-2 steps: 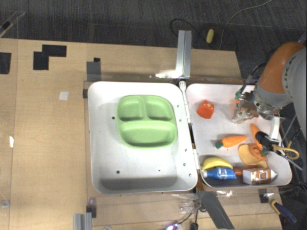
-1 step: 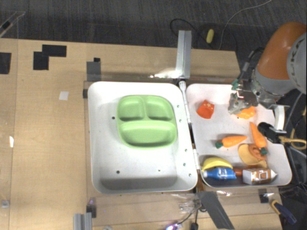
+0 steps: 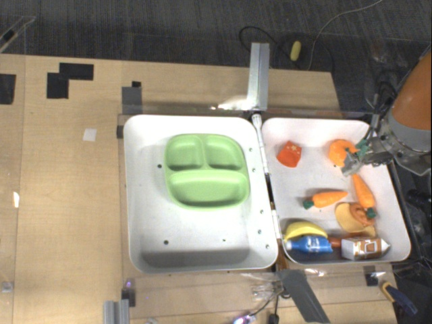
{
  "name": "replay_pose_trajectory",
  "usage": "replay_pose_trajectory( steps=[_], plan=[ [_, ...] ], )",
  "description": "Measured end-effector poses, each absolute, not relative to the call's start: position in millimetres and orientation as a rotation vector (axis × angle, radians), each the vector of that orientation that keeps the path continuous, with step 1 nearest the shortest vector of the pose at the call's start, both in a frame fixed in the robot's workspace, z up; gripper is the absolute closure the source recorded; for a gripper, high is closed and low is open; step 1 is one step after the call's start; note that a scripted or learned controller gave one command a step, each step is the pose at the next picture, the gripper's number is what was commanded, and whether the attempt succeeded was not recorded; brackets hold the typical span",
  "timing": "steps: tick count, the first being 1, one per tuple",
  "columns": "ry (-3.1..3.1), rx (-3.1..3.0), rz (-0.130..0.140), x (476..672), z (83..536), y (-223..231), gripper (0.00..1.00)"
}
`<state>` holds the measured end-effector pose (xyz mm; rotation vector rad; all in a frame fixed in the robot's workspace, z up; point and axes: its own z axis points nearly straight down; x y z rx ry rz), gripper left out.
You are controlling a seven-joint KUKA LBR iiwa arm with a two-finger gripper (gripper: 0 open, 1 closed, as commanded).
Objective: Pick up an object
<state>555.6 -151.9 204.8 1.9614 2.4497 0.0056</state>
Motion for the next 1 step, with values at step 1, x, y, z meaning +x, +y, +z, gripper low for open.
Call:
replay_pose_trajectory(
  steps=[1],
  plan=[
    [2.484,1.916,0.008,576.2,257.8,-112.6,1.0]
  ],
)
